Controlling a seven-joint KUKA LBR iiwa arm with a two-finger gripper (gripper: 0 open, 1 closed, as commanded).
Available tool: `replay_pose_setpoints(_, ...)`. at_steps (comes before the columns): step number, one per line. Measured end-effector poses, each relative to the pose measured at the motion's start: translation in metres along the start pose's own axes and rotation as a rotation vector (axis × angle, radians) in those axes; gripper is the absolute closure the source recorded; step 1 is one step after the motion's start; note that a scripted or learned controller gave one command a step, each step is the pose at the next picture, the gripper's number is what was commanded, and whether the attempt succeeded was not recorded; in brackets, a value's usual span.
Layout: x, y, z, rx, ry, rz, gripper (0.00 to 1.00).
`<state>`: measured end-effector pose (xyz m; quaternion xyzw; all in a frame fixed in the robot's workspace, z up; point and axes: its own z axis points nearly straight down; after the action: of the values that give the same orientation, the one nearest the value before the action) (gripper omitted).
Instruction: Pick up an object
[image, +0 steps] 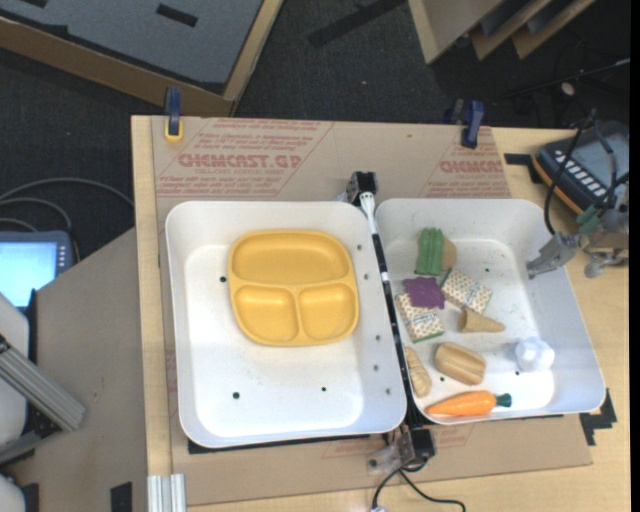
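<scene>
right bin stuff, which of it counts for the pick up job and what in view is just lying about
For the job: carrot, green block, purple block, cone, bread roll, gripper.

Just lying about: yellow tray in the left bin, blue clamps.

Even, bright overhead light, white bins (190, 330) near overexposed with soft faint shadows, mild overall softness, dark floor (70, 120) beyond the surface's far edge.

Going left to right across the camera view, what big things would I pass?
Yellow divided plate in the left bin → purple block → orange carrot → robot's hand at the right bin edge.
</scene>
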<state>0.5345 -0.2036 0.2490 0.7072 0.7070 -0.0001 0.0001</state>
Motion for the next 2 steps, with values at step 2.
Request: replay_pose_setpoints(2,0.083,0.117,0.164,-0.006,-0.001,-0.005,0.00)
